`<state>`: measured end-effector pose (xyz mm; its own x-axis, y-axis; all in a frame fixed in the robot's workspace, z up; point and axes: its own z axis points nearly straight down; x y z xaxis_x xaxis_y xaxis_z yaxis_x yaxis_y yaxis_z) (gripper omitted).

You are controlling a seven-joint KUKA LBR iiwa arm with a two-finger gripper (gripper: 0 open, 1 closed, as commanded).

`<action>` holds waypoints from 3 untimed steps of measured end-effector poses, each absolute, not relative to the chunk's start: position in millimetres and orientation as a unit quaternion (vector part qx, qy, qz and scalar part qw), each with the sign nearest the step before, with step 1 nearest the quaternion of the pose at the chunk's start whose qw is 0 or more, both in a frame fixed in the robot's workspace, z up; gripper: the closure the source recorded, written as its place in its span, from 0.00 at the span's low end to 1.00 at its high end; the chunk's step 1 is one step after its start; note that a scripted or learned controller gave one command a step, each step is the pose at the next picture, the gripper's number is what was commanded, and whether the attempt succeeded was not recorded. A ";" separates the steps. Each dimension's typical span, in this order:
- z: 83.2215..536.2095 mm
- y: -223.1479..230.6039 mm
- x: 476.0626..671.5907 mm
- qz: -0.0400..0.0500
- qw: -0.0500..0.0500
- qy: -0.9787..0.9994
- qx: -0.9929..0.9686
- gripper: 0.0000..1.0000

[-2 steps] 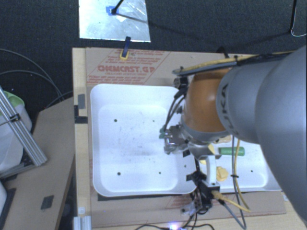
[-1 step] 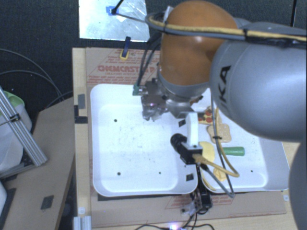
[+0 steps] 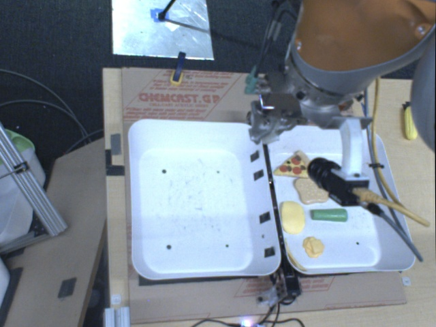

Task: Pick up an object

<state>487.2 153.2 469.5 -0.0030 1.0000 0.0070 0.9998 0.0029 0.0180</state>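
My bench: tan wooden top (image 3: 75, 182) | printed cardboard sheet (image 3: 178, 95) under my bins | dark carpet floor (image 3: 54, 26) | shiny metal plate (image 3: 162, 18) on floor | aluminium frame (image 3: 27, 189) at left

The arm (image 3: 361, 26) comes in from the upper right, its broad orange band close under the camera and taking up that corner. Below the band the grey wrist (image 3: 320, 90) narrows and tips down and to the left — toward the middle of the view. The gripper (image 3: 267, 120) hangs at the wrist's lower left end, a compact grey metal block pointing downward. Black cables run along its upper side — from the gripper up past the wrist.
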 end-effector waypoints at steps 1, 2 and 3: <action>472.0 156.0 487.4 0.003 0.002 0.711 0.703 1.00; 482.9 156.3 487.9 0.004 0.002 0.713 0.701 1.00; 493.7 156.5 488.5 0.005 0.002 0.715 0.699 1.00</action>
<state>488.5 156.5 493.7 -0.0235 0.9997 0.0040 0.9997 0.0235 0.0109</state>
